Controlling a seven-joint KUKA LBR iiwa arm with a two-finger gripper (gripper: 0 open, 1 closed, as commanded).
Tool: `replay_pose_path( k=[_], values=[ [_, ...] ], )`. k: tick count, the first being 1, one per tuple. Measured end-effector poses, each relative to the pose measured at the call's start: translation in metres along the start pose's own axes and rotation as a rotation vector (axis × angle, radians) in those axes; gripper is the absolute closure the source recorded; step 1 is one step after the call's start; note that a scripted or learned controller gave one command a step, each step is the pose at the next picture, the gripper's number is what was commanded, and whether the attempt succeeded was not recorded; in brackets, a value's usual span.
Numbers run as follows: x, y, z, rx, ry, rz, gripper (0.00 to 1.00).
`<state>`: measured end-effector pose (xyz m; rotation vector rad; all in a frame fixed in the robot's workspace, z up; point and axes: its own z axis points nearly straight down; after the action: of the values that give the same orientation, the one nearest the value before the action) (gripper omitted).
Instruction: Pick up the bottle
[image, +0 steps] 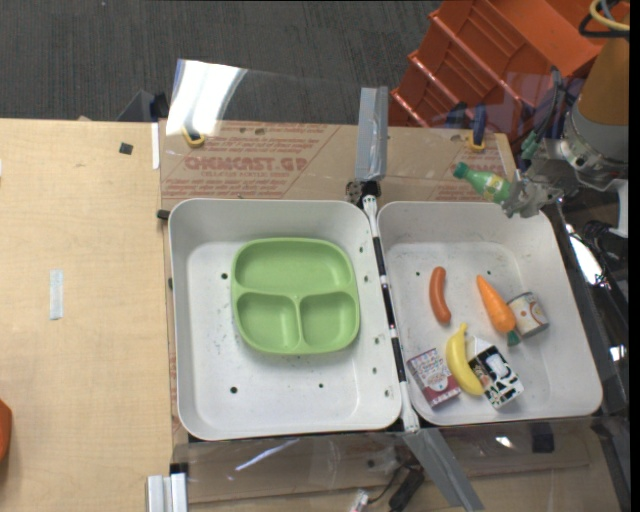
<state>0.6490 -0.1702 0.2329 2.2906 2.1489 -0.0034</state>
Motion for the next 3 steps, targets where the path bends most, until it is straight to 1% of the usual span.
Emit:
replay_pose_path(
  k=[1,2,3],
  values=[
    [0.095,0.004,-0.019,-0.001,0.001,-0.007,1.0],
    [0.095,0.004,-0.019,0.0,0.0,-0.007,0.0],
    [-0.005,-0.082,0.143,0.002,0.002,0.095,0.0]
  ],
)
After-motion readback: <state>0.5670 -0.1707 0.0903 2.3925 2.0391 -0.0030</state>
